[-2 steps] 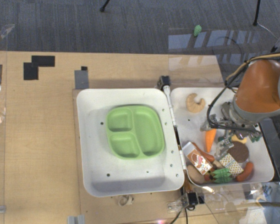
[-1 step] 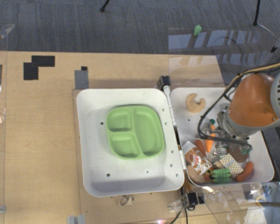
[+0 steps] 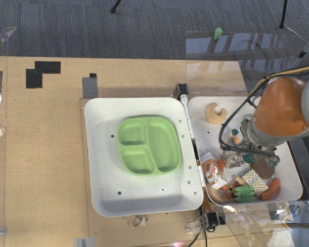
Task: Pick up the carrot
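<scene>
Carrot point(image 3: 270, 189) lies at the right bin's point(image 3: 295, 167) near corner, touching a green toy point(image 3: 243, 193) and a patterned block point(image 3: 257, 179); arm point(image 3: 278, 108) hangs over the clutter; pincer point(image 3: 245, 154) state can't be told, wrist hides it; carrot looks light, rigid, smooth plastic, likely slippery; best taken across its middle, off the bin wall.

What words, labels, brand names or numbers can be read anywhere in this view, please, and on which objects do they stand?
None can be read.
The printed packet in the right bin: red and white print, too small and blurred to read.
The patterned square card near the gripper: a pattern, no legible text.
The black shapes on the bench: plain marks, no letters.
The green divided tray in the left bin: no marking visible.
</scene>
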Controlling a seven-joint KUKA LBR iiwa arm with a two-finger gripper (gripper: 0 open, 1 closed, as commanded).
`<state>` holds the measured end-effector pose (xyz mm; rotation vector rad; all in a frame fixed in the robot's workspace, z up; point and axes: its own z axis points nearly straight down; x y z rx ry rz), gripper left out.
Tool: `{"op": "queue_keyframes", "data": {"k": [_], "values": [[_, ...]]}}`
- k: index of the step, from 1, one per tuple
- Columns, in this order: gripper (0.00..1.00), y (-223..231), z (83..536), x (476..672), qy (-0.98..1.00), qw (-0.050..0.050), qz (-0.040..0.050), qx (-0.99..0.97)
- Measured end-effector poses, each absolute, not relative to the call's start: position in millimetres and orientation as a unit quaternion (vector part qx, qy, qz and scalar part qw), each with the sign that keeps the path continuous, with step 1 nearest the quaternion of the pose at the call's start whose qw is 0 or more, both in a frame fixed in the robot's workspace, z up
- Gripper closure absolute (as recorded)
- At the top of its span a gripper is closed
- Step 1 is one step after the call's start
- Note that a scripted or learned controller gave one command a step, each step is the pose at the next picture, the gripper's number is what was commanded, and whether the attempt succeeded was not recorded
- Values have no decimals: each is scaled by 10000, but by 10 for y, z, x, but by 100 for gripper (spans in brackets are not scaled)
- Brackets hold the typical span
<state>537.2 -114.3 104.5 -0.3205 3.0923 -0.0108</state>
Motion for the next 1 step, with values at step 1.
{"op": "queue_keyframes", "data": {"k": [1], "values": [[0,-1141,1041,5370,9945,159,-32,-1031]]}}
